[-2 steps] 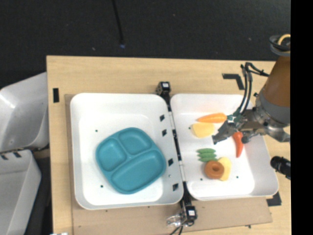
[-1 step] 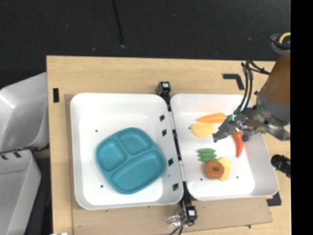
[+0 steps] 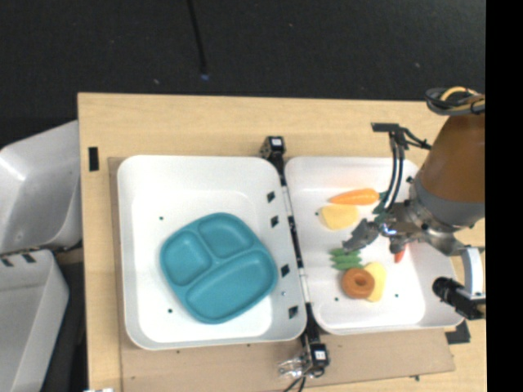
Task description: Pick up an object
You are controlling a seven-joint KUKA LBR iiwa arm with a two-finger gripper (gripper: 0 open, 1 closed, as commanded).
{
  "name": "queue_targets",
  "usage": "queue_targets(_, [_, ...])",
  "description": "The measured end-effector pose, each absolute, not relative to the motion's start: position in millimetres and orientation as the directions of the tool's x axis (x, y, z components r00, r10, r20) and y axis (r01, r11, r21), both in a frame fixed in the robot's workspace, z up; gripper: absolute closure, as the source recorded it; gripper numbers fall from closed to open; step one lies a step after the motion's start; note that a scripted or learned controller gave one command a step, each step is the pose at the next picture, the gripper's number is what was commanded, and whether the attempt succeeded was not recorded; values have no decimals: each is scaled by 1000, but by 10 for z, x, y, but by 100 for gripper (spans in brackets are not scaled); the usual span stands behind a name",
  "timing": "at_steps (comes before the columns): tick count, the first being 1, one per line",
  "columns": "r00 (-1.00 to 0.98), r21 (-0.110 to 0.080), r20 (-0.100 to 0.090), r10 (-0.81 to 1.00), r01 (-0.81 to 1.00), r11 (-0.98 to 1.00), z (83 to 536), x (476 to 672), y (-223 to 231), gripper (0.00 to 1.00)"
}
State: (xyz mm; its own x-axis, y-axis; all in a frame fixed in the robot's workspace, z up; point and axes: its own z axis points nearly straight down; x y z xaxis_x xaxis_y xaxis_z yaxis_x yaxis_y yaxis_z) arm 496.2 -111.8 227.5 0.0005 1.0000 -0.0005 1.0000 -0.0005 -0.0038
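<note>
Just then the claw (image 3: 365, 233) hung in the right bin (image 3: 409, 317), its grip state unreadable. Green leaves (image 3: 346, 259) lay just beside it at seven o'clock, long axis roughly three-to-nine.

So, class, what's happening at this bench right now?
A robot arm reaches in over the right bin, its gripper low among toy foods: a carrot, a yellow piece, a green piece and an orange ring. Nothing looks lifted. The left bin holds a blue divided plate.
</note>
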Motion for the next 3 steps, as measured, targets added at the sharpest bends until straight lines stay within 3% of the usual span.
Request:
queue_targets(2, [2,-5,0,1000,1000,-2,1395,4898,-1051,0])
queue_targets(3, [8,3,0,1000,1000,-8,1528,4919,-1062,100])
